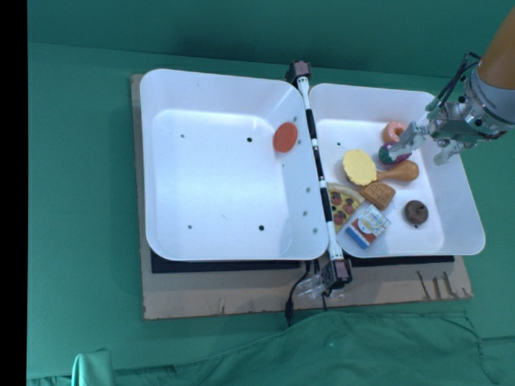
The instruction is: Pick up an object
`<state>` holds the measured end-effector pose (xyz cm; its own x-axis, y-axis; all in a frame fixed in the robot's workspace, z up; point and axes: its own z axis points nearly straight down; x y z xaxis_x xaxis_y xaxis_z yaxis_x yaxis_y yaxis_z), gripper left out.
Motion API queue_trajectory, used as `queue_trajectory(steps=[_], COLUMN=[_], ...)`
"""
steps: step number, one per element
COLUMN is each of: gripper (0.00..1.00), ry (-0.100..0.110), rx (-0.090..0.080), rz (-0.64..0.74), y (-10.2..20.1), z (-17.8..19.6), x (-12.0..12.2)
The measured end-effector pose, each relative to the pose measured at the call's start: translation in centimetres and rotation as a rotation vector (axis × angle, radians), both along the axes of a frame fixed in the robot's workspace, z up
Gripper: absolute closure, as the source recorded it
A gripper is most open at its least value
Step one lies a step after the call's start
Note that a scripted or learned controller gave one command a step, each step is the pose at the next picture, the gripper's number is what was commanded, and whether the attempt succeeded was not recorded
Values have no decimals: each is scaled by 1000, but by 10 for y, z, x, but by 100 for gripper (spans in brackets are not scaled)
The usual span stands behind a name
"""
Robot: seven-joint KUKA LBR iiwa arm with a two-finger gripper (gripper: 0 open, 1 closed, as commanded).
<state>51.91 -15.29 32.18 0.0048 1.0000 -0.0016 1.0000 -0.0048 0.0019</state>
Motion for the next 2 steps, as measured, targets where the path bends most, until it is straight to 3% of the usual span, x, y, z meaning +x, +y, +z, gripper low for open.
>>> queue_trajectory(steps=[1,2], gripper=[0,0], ry=[0,5], rx=[0,1], rz=[0,-1], y=[0,-3], z=[0,-53], x=[0,-10])
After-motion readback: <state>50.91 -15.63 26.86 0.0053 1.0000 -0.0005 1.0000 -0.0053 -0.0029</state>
